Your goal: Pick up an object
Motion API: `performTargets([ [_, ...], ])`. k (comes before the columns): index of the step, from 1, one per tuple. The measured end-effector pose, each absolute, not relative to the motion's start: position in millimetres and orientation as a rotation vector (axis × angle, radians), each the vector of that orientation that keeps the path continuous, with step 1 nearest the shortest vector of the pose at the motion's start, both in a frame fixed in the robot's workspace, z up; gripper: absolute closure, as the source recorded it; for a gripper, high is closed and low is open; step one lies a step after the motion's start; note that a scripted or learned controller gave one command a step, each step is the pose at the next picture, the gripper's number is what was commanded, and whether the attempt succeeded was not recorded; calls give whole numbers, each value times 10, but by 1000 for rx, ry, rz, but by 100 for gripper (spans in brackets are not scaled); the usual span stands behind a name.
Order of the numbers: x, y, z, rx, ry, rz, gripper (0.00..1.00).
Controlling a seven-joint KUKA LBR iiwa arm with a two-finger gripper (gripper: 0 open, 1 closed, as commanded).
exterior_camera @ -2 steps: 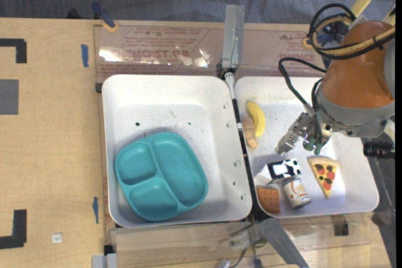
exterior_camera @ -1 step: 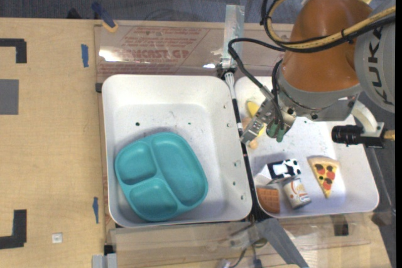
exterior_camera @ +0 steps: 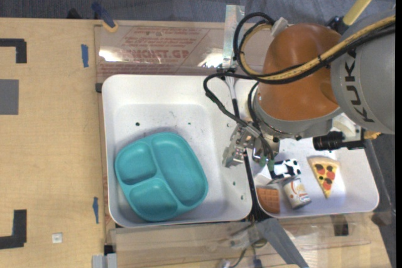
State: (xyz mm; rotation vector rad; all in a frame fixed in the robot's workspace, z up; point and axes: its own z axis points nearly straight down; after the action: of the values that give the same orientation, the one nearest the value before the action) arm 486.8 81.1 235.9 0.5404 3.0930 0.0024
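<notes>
A grey robot arm with an orange band reaches in from the right, its gripper (exterior_camera: pixel 242 150) hanging over the divide between two white bins; whether it is open or closed cannot be told. A teal divided plate (exterior_camera: pixel 161 176) lies in the left bin (exterior_camera: pixel 125 94), well left of it. A small can (exterior_camera: pixel 295 192), waffle (exterior_camera: pixel 269 199) and pizza slice (exterior_camera: pixel 325 175) lie in the right bin (exterior_camera: pixel 364 198), just below and right.

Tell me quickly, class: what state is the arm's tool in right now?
Tool: hangs over the divide between the two white bins, with nothing visibly held; open or closed cannot be told.
</notes>
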Motion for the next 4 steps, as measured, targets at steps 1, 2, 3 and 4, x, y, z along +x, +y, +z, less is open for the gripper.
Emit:
performTargets([
  [1, 4799, 1493, 2515, 825, 3026, 6, 100],
  [2, 4793, 1729, 2075, -145, 3138, 2, 100],
  [3, 5103, 2250, 2062, 475, 3101, 6, 100],
  [4, 4967, 2256, 2092, -404, 3113, 3, 100],
])
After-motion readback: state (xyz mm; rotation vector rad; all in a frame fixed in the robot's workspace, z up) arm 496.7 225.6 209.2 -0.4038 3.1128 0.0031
